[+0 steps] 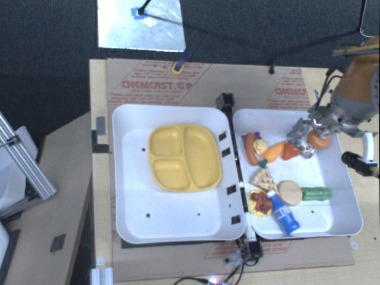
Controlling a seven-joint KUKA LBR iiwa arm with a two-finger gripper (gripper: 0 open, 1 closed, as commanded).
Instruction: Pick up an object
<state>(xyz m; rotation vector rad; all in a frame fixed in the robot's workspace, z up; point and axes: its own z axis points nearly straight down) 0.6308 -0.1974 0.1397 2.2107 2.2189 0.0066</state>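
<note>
Nearest us in the right bin [341, 218] we see a blue bottle [285, 215] w/ white cap, lying tilted just beside a red-and-yellow toy food piece [259, 202] whose exact kind we can't make out. Next come a round beige bun [290, 192], a green pickle-like piece [316, 193] just beside it, and a pizza-slice wedge [263, 177]. Farther back lie a hot dog [252, 146], an orange carrot [274, 152] and a red piece [290, 151], partly covered by the gripper [304, 140]. The gripper sits low over the bin's far right part, w/ an orange round item [320, 140] touching its right side; its metal parts blur together, so we can't tell how far apart the fingers are or whether anything is held. The arm [356, 88] is cut off at the right edge. The left bin [127, 159] holds a yellow divided plate [184, 158].
</note>
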